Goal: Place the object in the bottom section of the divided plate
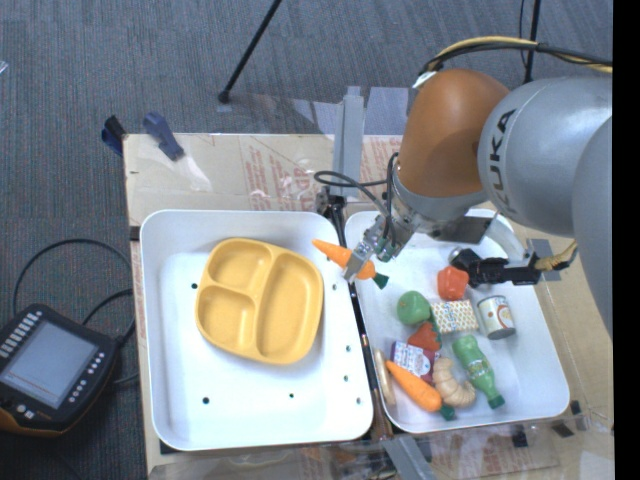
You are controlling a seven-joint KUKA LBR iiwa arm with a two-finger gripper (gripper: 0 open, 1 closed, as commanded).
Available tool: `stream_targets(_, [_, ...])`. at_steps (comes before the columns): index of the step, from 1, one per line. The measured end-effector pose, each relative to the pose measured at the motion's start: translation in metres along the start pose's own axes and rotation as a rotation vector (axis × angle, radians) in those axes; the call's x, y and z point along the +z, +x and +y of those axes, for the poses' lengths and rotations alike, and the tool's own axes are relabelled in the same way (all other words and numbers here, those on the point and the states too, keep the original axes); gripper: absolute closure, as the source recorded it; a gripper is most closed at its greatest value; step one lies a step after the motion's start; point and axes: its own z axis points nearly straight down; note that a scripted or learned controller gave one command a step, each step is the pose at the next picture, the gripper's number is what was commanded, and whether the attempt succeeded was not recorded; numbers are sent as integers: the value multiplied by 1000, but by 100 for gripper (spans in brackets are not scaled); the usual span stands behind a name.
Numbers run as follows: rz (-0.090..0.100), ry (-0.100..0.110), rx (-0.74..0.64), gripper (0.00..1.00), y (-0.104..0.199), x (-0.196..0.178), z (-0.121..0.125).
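I see the pincer [358, 261] clamped on a tapered orange carrot [340, 256]; smooth yellow divided plate [262, 301] lies left.

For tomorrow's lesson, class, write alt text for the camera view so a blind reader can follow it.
A grey robot arm's claw holds an orange toy carrot over the rim between two shallow white bins. The left bin carries a yellow divided plastic plate; the right bin holds assorted toy food, including a second carrot and a green bottle.
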Motion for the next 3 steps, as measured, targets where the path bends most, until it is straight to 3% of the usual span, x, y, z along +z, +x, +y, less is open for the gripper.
stream_targets(1, [-6, -2, -209, 100, -26, -64, -6])
stream_targets(2, [2, 2, -555, 100, 63, -12, 12])
stream_targets(3, [-9, -3, -471, 100, 28, -87, 37])
